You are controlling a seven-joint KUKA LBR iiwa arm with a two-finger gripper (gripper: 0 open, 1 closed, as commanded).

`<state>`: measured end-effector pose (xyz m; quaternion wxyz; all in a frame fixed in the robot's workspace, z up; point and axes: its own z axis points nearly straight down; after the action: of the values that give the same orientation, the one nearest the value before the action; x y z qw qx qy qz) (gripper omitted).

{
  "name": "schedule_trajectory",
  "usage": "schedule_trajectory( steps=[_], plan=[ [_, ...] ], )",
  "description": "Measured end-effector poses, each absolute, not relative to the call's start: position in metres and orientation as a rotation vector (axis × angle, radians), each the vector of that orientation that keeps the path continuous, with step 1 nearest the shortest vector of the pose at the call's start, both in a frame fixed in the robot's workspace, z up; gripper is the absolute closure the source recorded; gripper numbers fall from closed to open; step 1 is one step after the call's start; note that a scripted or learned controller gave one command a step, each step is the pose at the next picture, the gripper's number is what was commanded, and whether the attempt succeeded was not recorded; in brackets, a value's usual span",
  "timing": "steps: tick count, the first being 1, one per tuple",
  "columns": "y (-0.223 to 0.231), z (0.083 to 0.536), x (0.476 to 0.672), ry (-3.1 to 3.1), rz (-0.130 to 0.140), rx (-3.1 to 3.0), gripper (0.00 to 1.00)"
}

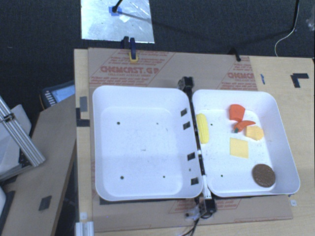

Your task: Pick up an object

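Camera view, from above and at a slant. Printed in red capitals on the brown board [162, 65] under the bins: "CHEMCAST", legible once at upper left and again, tilted, at upper right; smaller print beside it too blurred to read. No other legible writing.

Resting on a pale wooden surface [54, 181], with dark carpet [211, 18] behind. On the carpet at top, a shiny metal sheet [117, 13] with a scrap of blue tape [116, 10]. Clipped to the board's far edge, a blue and yellow clamp [132, 50]. At far left, a slanted aluminium rail [19, 136].

Side by side on the board, touching along a seam with small black clips: left bin [142, 191] and right bin [283, 146], both shallow and white.

In the right bin:
- a yellow corn cob [202, 128] lying lengthways just beside the seam wall;
- an orange wedge [236, 112] toward the far side;
- just below it, a small carrot [243, 126], touching or nearly touching an orange-yellow block [255, 132];
- a flat yellow square [239, 148] near the middle;
- a brown disc [264, 175] in the near right corner, apart from the rest.

Gripper: released or clenched, cannot tell; nothing seen lifted from the bin floor.
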<state>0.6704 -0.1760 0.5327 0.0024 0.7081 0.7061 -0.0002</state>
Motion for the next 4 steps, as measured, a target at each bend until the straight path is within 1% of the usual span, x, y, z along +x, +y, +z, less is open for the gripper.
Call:
schedule_trajectory(
  steps=[1, 4],
  plan=[
    [-0.2085, 0.5357, 0.6679, 2.216, 0.001, 2.220, 1.00],
    [-0.2057, 0.5354, 0.6686, 2.225, 0.001, 2.213, 1.00]
  ],
)
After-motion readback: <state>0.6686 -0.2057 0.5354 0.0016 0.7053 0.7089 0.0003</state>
